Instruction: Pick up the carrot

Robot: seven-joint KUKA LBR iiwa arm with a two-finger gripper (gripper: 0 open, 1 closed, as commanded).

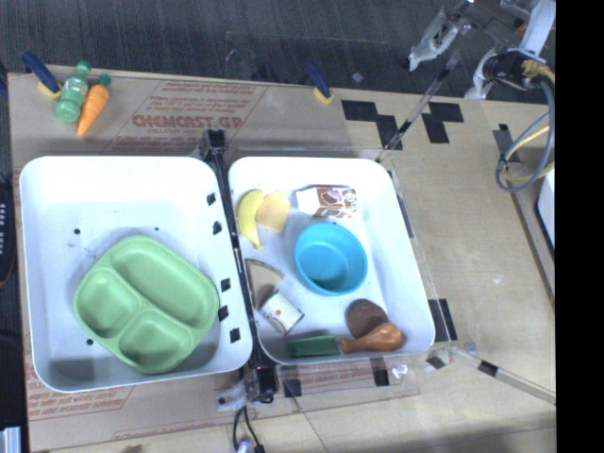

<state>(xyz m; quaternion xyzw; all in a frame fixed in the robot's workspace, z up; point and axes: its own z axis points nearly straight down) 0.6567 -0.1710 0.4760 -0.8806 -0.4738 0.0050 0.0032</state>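
The carrot (92, 107), orange with a green top, lies on the cardboard bench behind the left bin's far left corner, outside both bins. A green toy bottle (71, 95) lies touching its left side. My gripper (436, 38) hangs high at the upper right, beyond the right bin's far corner and far from the carrot, with nothing seen in it.
The left bin (57, 187) holds a green divided plate (146, 300). In the right bin (401, 243) are a banana (248, 217), a small carton (327, 200), a blue bowl (330, 258), a drumstick (373, 335) and a green block (311, 346). Blue clamps (38, 72) sit at the bench's back edge.
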